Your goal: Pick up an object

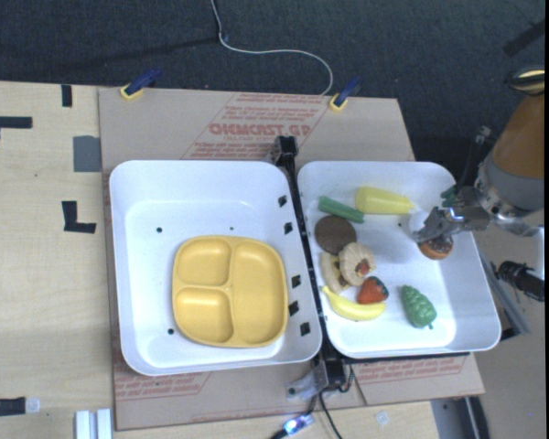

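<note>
The yellow divided plate (230,291) lies in the left bin (137,208), close to the front wall of this bin, and I take it as my landmark. The right bin (467,327) stands just beside the left one, to the right of the plate, on the cardboard sheet (256,126) that covers the counter (27,273). Nearest to the plate on its right side there is a banana (352,306), and a red strawberry (373,290) is touching it from above. A little further back from the plate are a pale round pastry (356,263) and a brown round thing (334,233). Behind these lie a green pod (340,209) and a yellow corn cob (382,200). A green bumpy vegetable (419,306) lies further right of the banana, apart from it. The claw (436,231) is far right of the plate, low in the right bin near its right wall. A small brown-orange object (435,248) is directly under the claw; I cannot tell if the claw is open or closed, nor if it really grips this object
</note>
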You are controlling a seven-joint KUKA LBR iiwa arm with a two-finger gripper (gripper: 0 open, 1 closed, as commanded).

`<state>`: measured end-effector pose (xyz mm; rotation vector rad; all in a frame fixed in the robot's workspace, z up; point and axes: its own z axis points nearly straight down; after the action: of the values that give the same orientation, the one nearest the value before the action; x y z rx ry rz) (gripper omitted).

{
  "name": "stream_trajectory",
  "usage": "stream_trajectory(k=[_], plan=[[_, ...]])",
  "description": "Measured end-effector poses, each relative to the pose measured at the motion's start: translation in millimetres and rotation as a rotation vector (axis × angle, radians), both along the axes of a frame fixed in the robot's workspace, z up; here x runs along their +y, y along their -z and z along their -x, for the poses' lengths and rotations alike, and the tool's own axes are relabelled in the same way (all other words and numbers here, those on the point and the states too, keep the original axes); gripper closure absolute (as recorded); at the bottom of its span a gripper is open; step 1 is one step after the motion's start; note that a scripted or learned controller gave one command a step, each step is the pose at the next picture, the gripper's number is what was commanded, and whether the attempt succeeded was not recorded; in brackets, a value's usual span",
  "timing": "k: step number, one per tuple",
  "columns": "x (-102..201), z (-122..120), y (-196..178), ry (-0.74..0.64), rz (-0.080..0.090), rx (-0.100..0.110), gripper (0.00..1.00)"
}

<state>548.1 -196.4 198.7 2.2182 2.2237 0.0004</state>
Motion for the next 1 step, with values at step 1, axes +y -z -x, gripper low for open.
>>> stream_trajectory(k=[1], plan=[[0.7, -0.5, -25.4, 0.001, -0.001, 0.002, 1.00]])
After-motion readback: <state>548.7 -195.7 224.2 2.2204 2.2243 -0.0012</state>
